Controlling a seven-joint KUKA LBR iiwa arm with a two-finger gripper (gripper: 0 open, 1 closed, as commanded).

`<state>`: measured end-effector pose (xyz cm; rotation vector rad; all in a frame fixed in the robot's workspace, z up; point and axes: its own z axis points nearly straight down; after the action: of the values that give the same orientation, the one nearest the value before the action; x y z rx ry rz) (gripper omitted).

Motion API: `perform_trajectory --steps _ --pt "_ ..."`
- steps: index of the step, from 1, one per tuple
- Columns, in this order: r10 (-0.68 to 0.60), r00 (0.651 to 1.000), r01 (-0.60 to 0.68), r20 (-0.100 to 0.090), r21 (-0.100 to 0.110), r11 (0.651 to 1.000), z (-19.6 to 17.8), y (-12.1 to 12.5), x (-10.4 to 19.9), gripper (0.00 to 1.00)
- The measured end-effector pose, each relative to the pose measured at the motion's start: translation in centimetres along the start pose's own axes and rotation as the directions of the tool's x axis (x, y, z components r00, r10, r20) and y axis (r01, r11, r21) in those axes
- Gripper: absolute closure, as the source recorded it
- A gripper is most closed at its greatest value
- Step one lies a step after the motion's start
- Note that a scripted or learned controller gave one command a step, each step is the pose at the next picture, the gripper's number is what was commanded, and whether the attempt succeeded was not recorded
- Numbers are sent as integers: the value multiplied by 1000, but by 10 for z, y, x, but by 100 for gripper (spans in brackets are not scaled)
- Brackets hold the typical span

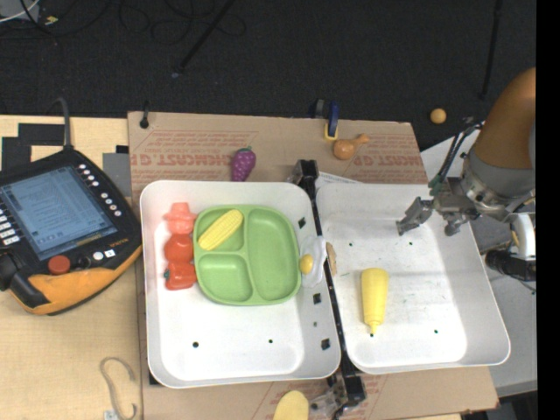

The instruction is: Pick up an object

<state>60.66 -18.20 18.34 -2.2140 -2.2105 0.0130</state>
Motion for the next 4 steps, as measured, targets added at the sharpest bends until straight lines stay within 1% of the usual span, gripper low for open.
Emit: perform_trajectory --steps 1,3,4 --pt "-2 1000 2 3 -15 1000 -9 3 0 0" --pt "-4 1000 4 2 -9 1000 93 6 10 0" --pt "-3 1000 4 2 -13 1000 80 7 9 100"
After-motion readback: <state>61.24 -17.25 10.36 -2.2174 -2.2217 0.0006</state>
